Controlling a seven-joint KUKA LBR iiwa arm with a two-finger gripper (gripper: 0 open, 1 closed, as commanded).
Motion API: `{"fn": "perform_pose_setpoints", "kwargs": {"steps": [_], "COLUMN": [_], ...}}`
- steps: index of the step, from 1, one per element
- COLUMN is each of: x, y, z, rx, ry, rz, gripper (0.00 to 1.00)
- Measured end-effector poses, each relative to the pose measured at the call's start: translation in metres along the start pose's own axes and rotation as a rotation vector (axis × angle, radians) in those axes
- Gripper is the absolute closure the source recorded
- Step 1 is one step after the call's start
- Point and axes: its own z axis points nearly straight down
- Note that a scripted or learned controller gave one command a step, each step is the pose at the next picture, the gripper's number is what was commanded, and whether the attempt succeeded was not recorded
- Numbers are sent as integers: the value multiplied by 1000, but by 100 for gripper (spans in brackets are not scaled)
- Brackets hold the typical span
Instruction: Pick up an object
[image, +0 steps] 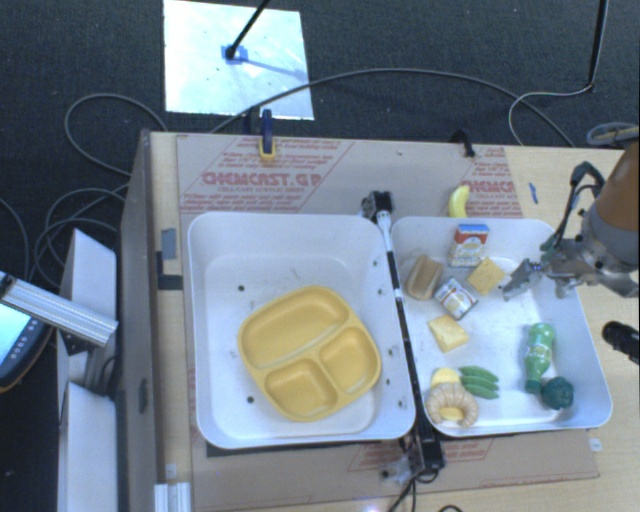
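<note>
The right bin (590, 345) holds several toy foods: a red and white carton (470, 243), a yellow cheese wedge (487, 276), a tan bread slice (423, 277), a small can (455, 298), a yellow block (448, 333), a green bottle (539, 352), a dark green broccoli piece (557, 392), a green pea pod (479, 380) and a pale pastry (451, 403). My gripper (540, 278) hangs over the bin's back right part, just right of the cheese wedge. Its fingers stand open with nothing between them.
The left bin (215, 300) holds a yellow divided plate (308, 350). A toy banana (458, 201) lies on the bench just behind the right bin. A ridge (398, 300) separates the two bins. Cables run across the floor behind the bench.
</note>
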Motion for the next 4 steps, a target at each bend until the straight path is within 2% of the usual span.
{"fn": "perform_pose_setpoints", "kwargs": {"steps": [1, 2, 3, 4], "x": [83, 83, 83, 91], "y": [-30, -29, -29, 59], "z": [101, 91, 91, 101], "rx": [1, -2, -2, 4], "ry": [1, 1, 1, 0], "rz": [0, 0, 0, 2], "gripper": [0, 100, 0, 0]}}
